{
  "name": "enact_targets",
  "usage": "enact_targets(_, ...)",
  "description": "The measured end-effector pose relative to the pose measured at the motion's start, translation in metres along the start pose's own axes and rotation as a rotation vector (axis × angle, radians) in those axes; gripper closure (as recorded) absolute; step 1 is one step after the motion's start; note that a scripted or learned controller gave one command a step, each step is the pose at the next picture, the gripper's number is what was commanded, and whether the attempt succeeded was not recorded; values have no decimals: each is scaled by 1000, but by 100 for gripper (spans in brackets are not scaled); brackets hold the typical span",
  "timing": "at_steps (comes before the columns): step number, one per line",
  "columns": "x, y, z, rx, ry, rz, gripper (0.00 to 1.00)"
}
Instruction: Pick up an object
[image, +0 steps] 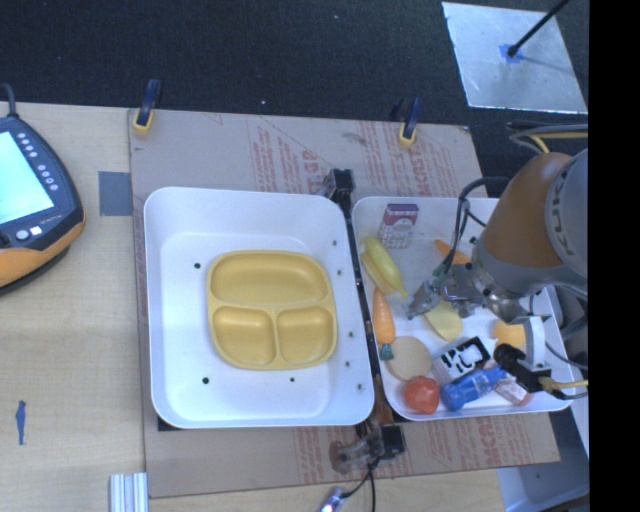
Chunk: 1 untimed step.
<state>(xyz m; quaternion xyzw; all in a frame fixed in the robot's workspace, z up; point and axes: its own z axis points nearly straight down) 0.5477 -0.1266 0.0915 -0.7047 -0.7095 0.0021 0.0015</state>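
Toys (384, 268) crowded around gripper (432, 297)

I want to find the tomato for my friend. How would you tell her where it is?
Look in the right bin, the one crowded with toy food beside the bin with the yellow tray. Go to its near edge: the tomato sits between a pale round disc and a blue bottle. It alone is red.

arm (540, 225) cut off right, jaws unclear
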Motion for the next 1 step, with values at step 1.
enact_targets(1,-1,0,-10,1,1,-1,100)
